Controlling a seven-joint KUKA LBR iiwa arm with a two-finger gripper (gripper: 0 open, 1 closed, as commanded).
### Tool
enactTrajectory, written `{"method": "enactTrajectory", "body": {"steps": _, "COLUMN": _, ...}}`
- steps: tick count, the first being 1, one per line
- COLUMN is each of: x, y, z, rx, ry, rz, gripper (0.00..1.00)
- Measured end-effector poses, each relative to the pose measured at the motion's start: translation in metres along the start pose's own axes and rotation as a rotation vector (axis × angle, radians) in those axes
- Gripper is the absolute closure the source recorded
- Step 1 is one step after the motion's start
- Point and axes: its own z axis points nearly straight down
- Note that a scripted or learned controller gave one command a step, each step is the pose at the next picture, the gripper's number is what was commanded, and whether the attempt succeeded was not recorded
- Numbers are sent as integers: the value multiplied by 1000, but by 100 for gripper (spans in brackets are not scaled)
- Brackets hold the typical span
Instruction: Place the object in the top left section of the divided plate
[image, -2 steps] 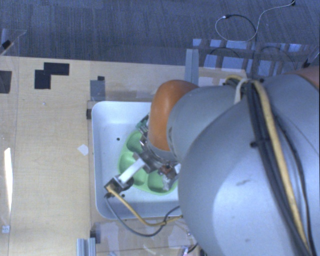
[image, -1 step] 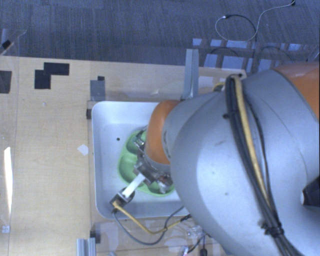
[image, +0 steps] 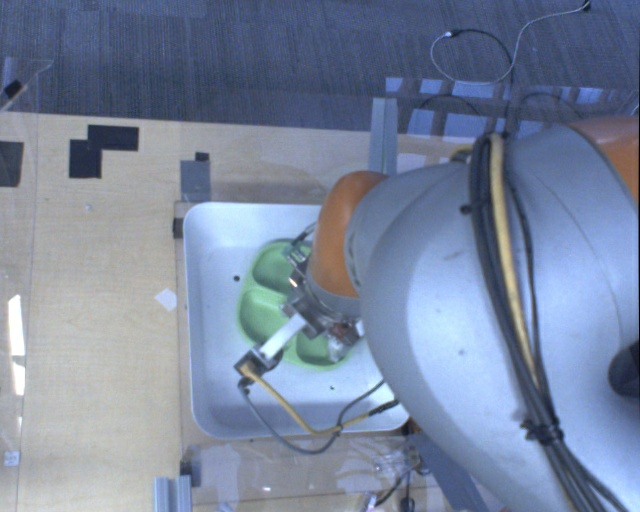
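Shallow white plastic bin (image: 210, 330) on pale wooden bench (image: 90, 300). Light green divided plate (image: 262, 300) near bin's centre, partly covered. Grey arm with orange band (image: 345, 235) directly over plate; gripper (image: 322, 330) at plate's right side, finger state cannot be told. Task object unseen, likely hidden beneath wrist.

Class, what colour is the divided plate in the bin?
Light green plate, seen in the camera view.
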Motion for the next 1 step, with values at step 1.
{"method": "enactTrajectory", "body": {"steps": 1, "x": -10, "y": 2, "z": -2, "rx": 6, "ry": 13, "rz": -1, "gripper": 0}}
